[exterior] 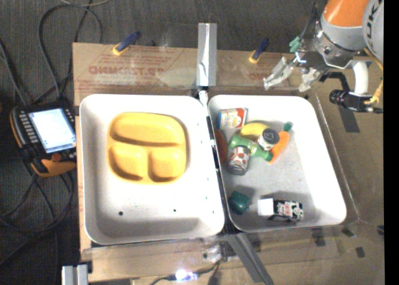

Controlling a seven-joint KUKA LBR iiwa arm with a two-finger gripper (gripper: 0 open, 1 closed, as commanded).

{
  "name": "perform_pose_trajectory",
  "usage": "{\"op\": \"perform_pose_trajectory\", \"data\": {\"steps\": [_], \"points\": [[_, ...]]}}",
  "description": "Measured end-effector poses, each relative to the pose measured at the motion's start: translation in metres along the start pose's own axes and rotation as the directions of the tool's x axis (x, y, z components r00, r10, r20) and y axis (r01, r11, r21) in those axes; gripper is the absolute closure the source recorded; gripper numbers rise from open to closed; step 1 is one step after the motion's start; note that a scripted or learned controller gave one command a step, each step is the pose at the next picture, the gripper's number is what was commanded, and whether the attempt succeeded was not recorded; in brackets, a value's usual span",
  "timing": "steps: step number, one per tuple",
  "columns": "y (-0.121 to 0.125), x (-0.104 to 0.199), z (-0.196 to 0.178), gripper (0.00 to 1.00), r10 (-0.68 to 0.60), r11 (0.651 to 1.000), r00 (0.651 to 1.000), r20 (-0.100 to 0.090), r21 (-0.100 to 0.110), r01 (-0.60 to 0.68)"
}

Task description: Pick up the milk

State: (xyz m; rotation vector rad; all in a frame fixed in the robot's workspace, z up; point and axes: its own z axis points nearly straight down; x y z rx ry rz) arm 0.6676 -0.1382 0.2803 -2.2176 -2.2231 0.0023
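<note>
Fingers [293,77] spread open above the right bin's [324,153] far rim (holding nothing), well apart from milk [280,208] at near edge.

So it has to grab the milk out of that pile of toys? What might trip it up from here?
Two things, probably. The milk carton lies flat near the right bin's front wall, with a small green item beside it, so the gripper may find little room to close cleanly. Also, the gripper hangs beyond the bin's far rim, and its path passes over the cluster of can, banana and carrot, which it might grab or bump instead.
</note>
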Motion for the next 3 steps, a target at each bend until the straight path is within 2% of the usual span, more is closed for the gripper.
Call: {"op": "perform_pose_trajectory", "data": {"steps": [1,2,3], "points": [[-0.049,0.007,0.166,0.0,0.046,0.999,0.999,0.002,0.001,-0.046],[-0.116,0.021,0.156,0.0,-0.259,0.966,0.966,-0.001,0.0,0.259],[-0.127,-0.012,0.146,0.0,-0.29,0.957,0.957,0.0,-0.001,0.29]]}}
